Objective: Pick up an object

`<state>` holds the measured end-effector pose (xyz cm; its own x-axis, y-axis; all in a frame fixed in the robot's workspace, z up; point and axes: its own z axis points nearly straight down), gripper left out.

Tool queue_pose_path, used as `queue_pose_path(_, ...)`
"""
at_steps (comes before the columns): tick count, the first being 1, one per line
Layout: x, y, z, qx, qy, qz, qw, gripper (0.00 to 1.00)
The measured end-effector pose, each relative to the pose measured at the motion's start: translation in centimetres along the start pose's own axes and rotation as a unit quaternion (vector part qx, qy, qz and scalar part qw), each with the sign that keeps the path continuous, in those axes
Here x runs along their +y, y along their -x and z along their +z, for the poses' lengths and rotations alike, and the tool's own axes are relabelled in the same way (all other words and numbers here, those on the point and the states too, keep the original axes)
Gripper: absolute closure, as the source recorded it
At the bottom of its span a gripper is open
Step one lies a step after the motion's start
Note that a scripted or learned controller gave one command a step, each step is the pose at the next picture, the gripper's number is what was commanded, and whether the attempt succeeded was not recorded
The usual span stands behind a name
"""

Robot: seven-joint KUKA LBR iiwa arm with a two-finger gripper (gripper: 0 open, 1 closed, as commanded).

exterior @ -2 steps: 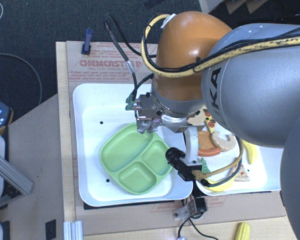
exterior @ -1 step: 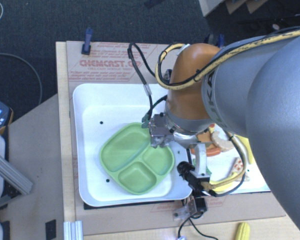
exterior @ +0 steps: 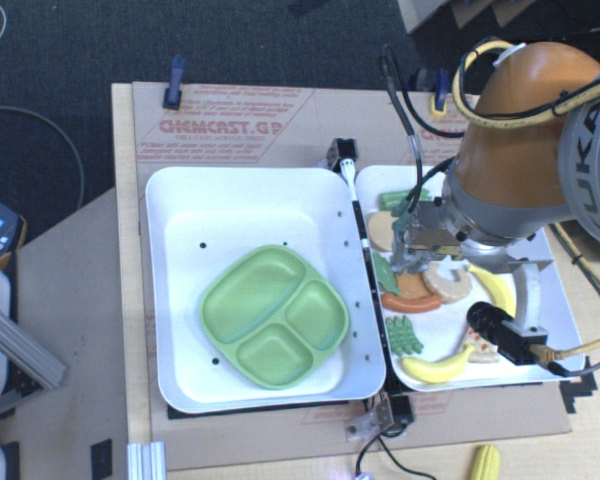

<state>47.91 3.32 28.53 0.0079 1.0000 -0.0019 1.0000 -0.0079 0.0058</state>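
The right bin (exterior: 555,313) holds several toy foods. A yellow banana (exterior: 435,366) lies at its front, and a second banana (exterior: 496,290) lies by the right wall. A green leafy piece (exterior: 404,336), a long red piece (exterior: 412,304), an orange piece (exterior: 412,285) and a tan round slice (exterior: 450,284) sit mid-bin. A tan bun (exterior: 380,231) and a green piece (exterior: 391,200) lie toward the back. My gripper (exterior: 407,256) hangs low over the bin's left side, just above the orange piece. The wrist hides much of the bin.
The left bin (exterior: 180,228) holds a green divided plate (exterior: 272,315). A black clamp (exterior: 342,153) sits on the rim between the bins. A black fitting with cables (exterior: 502,332) crosses the right bin's front. A yellow item (exterior: 485,461) lies on the bench edge.
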Motion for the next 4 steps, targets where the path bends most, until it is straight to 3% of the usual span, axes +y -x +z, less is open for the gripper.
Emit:
queue_pose_path(1, -0.1, -3.4, 3.0, 0.002, -0.006, -0.006, 1.0, 1.0)
queue_pose_path(4, 0.1, -3.3, -0.2, 0.0, -0.002, -0.005, 1.0, 1.0)
